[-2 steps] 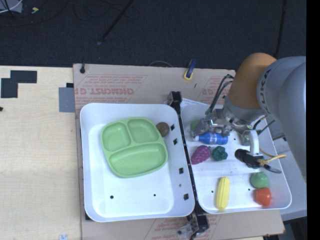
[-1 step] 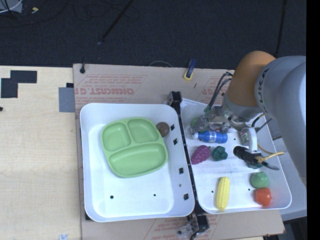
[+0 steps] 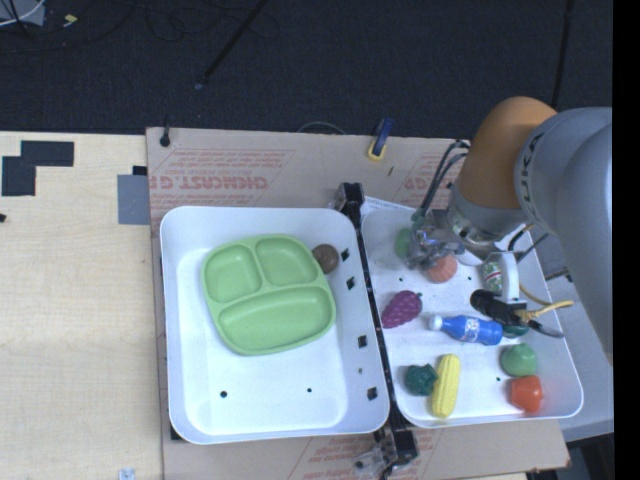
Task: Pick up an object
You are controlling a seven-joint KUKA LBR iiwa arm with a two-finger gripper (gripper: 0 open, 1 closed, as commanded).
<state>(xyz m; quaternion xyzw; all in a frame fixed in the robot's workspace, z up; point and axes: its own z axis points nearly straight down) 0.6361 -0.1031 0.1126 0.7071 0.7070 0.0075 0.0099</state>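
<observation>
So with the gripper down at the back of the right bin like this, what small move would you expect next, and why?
Probably a short straight lift to test the grasp. The gripper sits low at the back of the right bin, right at a reddish round object with a green one beside it. Whether anything is actually between its fingers is hidden, so raising it a little would show that.

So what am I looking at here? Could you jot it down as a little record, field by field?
Arm: grey with an orange band, reaching in from the right
Gripper: low over the back of the right bin, beside a pinkish round thing
Left bin: green divided plate, small brown ball
Right bin: purple grapes, blue bottle, corn cob, green lumpy toy, green ball, red-orange ball
</observation>
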